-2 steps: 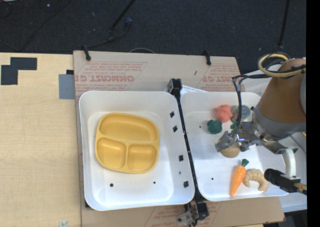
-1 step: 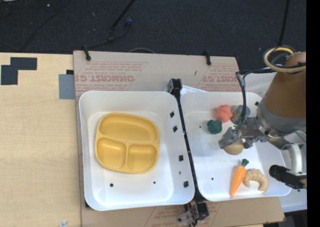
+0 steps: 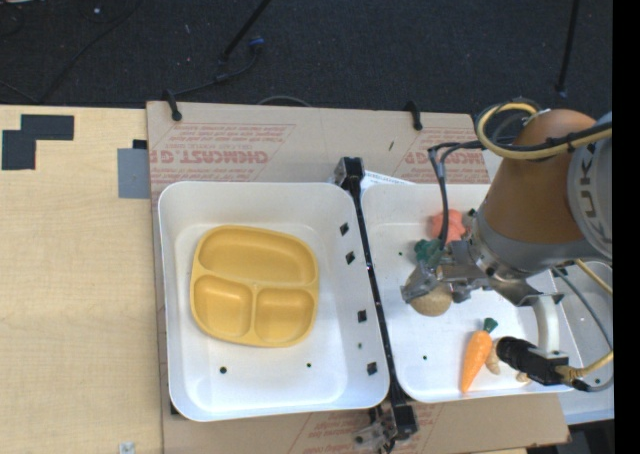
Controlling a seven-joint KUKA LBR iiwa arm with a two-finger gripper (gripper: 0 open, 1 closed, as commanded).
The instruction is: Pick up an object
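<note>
One fixed camera high above the bench (image 3: 80, 272), slanted down over both white bins (image 3: 180, 242) (moderately distant).

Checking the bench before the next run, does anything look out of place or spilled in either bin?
Nothing stands out. The yellow divided plate lies flat in the left bin; the toy carrot lies inside the right bin, below the gripper.

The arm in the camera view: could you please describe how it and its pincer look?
The arm has a broad orange band above the wrist and a grey casing with dark lettering at the right edge. Yellow and black cables loop over its top. The pincer is dark grey metal with greenish parts.
</note>
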